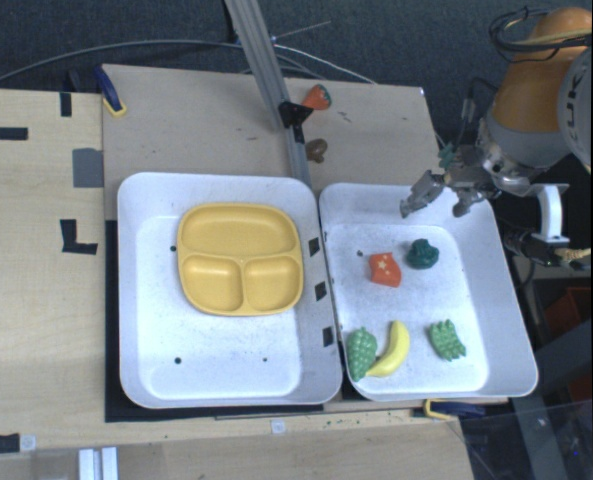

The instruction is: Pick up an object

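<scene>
Both white bins (pixel 141 298) look like smooth moulded plastic, faintly speckled; the yellow tray (pixel 241 258) is plastic too — satiny, softly shining; the banana (pixel 392 349) appears glossy; the bench (pixel 36 268) looks like matt, scuffed wood board — perhaps plywood; the slanted pole (pixel 256 43) seems brushed metal.

Tan bench (pixel 36 268), dark carpet floor (pixel 96 18)
</scene>
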Robot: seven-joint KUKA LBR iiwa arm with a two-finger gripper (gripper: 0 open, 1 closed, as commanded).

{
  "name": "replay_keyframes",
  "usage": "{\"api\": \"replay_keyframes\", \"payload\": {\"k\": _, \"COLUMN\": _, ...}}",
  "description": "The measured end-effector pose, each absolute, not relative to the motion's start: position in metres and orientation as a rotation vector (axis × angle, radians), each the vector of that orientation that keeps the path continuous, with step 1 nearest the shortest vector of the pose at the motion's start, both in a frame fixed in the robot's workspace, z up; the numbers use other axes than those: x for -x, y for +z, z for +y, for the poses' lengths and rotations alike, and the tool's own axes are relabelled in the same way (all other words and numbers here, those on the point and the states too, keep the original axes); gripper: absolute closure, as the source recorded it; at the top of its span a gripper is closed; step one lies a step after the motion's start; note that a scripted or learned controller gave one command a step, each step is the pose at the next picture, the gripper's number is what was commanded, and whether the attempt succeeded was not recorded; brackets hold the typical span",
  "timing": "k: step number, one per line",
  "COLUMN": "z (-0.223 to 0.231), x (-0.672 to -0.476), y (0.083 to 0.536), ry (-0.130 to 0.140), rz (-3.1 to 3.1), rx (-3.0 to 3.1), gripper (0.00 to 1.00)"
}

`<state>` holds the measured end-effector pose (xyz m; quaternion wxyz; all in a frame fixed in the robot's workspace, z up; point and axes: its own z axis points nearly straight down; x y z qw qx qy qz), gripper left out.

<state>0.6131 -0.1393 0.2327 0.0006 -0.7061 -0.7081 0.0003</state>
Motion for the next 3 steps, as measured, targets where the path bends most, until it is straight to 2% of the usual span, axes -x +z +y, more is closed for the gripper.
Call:
{"api": "replay_keyframes", "payload": {"k": 1, "z": -0.139, "x": -0.613, "y": 0.233, "ry": 0.001, "rz": -2.224, "rx": 2.218, "gripper": 0.00}}
{"api": "replay_keyframes", "payload": {"k": 3, "z": -0.141, "x": -0.602, "y": 0.128, "ry": 0.007, "rz": -2.220, "rx": 2.216, "gripper": 0.00}}
